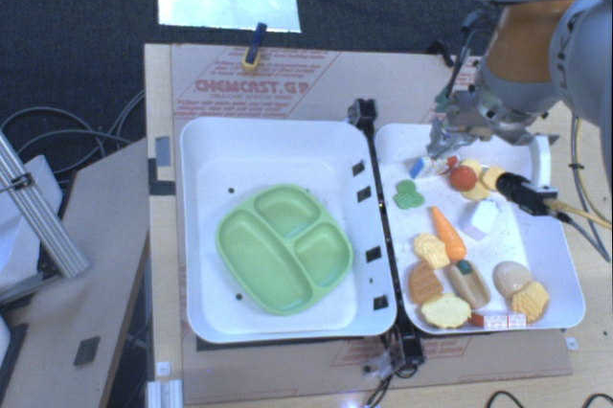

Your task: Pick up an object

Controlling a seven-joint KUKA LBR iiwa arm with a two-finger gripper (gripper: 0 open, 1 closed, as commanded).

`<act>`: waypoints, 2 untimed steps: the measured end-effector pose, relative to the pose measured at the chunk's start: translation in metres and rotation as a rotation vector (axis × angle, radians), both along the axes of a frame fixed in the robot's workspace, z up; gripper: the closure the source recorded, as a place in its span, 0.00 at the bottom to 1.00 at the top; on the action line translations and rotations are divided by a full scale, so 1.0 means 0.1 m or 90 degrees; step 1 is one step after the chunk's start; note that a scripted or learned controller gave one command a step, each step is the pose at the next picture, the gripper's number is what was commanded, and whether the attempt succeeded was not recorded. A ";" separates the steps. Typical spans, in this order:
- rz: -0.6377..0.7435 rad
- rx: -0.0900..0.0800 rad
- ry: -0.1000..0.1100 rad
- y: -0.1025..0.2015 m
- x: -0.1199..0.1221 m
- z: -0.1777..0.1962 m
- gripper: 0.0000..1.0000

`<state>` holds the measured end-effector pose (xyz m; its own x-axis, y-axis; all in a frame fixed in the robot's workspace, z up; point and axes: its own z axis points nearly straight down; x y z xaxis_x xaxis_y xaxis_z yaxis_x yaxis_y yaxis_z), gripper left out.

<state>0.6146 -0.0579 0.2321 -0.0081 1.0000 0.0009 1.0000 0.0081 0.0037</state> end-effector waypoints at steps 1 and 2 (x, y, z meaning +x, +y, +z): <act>0.000 0.000 0.000 0.42 0.23 0.05 1.00; 0.001 0.001 0.000 1.00 0.45 -0.04 1.00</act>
